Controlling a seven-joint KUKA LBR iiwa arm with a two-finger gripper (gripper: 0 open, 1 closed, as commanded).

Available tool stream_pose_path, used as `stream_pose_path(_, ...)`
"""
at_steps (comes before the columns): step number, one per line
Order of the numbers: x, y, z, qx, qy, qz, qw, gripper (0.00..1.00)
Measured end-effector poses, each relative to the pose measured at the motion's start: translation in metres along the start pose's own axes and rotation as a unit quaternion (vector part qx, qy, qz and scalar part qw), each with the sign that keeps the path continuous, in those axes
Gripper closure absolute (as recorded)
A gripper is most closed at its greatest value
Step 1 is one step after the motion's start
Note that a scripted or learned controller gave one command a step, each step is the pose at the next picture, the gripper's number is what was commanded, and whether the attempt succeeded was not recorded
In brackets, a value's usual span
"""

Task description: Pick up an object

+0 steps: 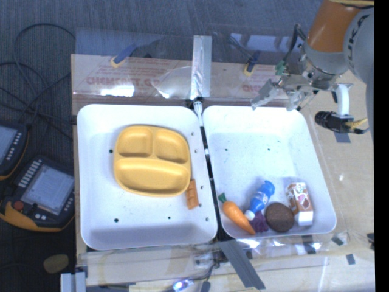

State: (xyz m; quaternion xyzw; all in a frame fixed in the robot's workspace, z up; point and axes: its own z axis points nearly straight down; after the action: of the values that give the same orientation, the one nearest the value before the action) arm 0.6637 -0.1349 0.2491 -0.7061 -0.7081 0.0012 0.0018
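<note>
Yellow plastic, a divided plate [151,160] lies in the left bin [91,181] with a small orange piece [192,194] just beside its right edge. In the right bin [292,132] a toy carrot [236,216], blue bottle [261,196], brown round object [279,217] and small carton [299,202] crowd the near corner. My gripper [275,100] hangs above the far rim, fingers spread apart, holding nothing.

glossy plastic under my arm

both white bins [97,163] look smooth and shiny; the yellow tray [152,160] matt plastic; my tabletop [352,163] pale wood, the floor [36,5] rough carpet.
</note>
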Motion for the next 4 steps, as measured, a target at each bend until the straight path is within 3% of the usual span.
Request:
stream_pose_path(1,0.014,0.004,0.106,0.001,-0.001,0.203,0.9793,0.00)
stream_pose_path(2,0.038,0.002,0.162,0.007,-0.002,0.259,0.9658,0.00)
stream_pose_path(3,-0.063,0.003,0.048,0.000,-0.002,0.271,0.9626,0.00)
stream_pose_path(4,-0.056,-0.029,0.095,0.001,-0.001,0.204,0.9790,0.00)
